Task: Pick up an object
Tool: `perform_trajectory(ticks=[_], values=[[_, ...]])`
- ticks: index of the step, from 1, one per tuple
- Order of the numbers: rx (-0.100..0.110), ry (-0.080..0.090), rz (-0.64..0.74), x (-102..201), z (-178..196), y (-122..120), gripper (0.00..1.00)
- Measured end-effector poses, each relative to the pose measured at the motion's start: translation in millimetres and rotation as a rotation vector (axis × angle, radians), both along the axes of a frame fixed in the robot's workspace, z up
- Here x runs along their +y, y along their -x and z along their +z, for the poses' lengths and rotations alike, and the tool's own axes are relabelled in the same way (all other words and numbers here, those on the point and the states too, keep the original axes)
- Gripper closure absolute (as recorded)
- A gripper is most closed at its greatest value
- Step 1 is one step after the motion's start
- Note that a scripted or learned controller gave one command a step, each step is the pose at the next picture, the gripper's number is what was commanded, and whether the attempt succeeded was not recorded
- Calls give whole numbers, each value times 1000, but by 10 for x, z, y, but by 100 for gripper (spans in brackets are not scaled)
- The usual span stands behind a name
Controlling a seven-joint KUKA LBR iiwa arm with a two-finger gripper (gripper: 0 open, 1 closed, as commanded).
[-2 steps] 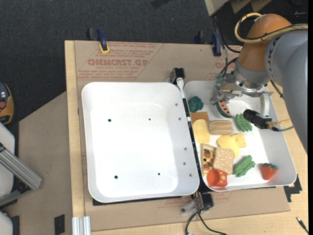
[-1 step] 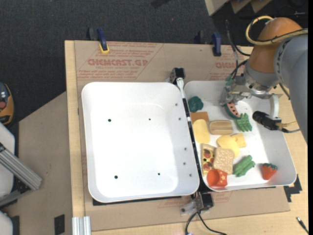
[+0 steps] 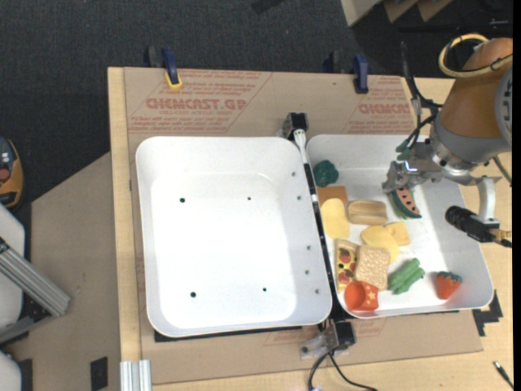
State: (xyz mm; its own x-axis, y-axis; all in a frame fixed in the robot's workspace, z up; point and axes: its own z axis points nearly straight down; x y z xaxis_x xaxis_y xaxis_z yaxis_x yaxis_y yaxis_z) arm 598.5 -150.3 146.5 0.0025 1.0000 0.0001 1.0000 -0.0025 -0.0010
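The right bin (image 3: 468, 255) holds several toy foods. A watermelon slice (image 3: 405, 201) lies near its back, directly under my gripper (image 3: 400, 177), which hangs from the grey and orange arm (image 3: 472, 108) reaching in from the right. Whether the gripper touches the slice I cannot tell. A green piece (image 3: 326, 172) lies at the bin's back left. A bread roll (image 3: 367, 212), a yellow piece (image 3: 334, 218) and another yellow piece (image 3: 386, 236) sit mid-bin. At the front are a pizza slice (image 3: 346, 259), a cracker (image 3: 374, 265), a red tomato (image 3: 361, 296), a green vegetable (image 3: 405, 276) and a strawberry (image 3: 446, 284).
The left bin (image 3: 151, 218) sits beside the right one; their rims meet along a dark seam (image 3: 313, 210). Both rest on a cardboard sheet (image 3: 203, 96) held by blue clamps (image 3: 170, 63) at the back. A black cable part (image 3: 472, 222) hangs over the right bin's right side.
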Motion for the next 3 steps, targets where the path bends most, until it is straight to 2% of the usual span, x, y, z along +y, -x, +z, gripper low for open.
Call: perform_trajectory(ticks=[1, 2, 3], values=[[-22, 4, 7, 198, 1408, -529, 100], [6, -6, 14, 1363, 934, -123, 100], [-6, -2, 10, 2033, 1399, 104, 100]])
